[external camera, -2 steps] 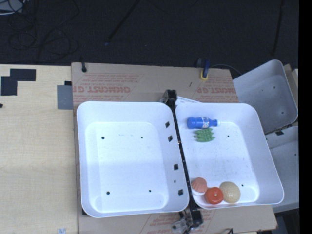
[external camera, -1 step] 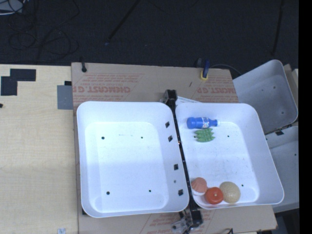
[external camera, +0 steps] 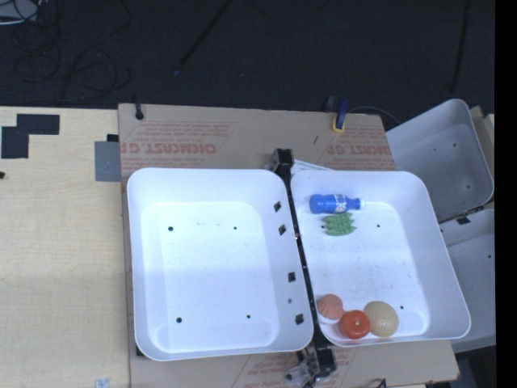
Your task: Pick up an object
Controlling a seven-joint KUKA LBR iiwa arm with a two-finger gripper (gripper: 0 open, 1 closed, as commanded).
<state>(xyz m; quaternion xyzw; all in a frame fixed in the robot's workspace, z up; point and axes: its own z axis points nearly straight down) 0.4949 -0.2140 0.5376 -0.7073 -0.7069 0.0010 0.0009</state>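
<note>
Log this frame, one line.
right bin: bottle, green toy, three round items at near edge | nothing picked yet

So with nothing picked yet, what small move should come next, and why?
Probably bring the arm in over the right bin and line up above the blue bottle. It lies on its side near the far wall, apart from the three round items crowded in the near corner, though the green piece sits close beside it.

Even overhead light falls bright on the two shallow white plastic bins (external camera: pixel 206 186), whose glossy floors wash out pale, while the dark floor behind stays dim; small objects look soft, slightly blurred
</note>
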